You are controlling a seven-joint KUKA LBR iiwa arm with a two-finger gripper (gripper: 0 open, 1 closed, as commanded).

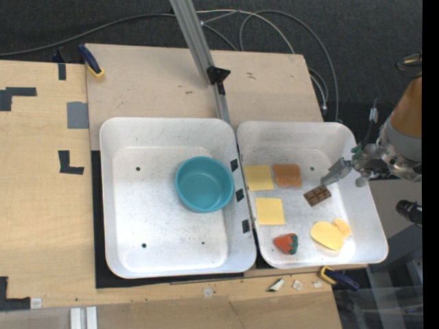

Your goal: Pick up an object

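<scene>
Dark carpet-looking floor runs behind a light wooden bench (41,184) that has grey and black tape bits stuck on it, and cables loop across the floor at the back. A paler board sits on the bench under two white bins. Using the right bin (363,252) as my landmark: a small brown chocolate-looking piece (317,196) lies inside it, a bit right of its middle. The gripper (336,172) hangs just above and right of that piece, pointing down at it, with nothing between the fingers; can't tell if they're apart or together from here.

Also inside the right bin: two yellow squares (259,177) (269,211) on its left side, a brown toast-like slab (287,175), a red and green strawberry thing (287,243) near the front, and a yellow lumpy piece (329,235) at front right. Left of that bin is the left bin (123,252) holding a teal bowl (204,184). A metal pole (195,40) slants up behind both.
</scene>
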